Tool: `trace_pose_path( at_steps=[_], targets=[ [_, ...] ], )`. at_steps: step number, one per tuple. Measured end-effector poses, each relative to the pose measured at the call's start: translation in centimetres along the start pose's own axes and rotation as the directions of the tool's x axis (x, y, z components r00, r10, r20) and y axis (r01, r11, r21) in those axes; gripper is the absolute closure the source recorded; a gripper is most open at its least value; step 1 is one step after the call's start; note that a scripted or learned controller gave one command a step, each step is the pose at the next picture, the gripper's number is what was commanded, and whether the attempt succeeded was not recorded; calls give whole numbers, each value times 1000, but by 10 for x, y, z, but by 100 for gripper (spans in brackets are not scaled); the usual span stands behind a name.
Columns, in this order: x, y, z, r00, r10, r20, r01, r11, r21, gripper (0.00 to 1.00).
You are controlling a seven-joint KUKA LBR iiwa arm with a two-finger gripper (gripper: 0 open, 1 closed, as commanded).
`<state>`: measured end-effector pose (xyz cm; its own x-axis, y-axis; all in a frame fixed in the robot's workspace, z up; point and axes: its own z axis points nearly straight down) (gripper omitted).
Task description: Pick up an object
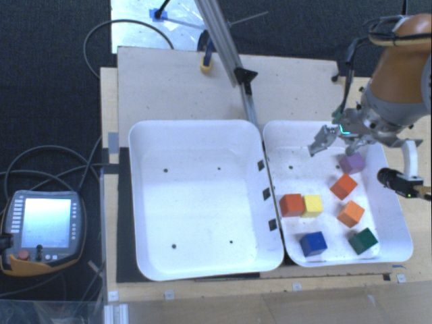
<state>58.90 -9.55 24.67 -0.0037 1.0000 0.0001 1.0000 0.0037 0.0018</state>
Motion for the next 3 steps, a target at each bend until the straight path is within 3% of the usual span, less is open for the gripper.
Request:
trace_pose_path(
  at_steps=[3],
  targets=[
    [8, -16, 159, 1000, 1, -1, -1, 1000, 5, 0]
  ],
)
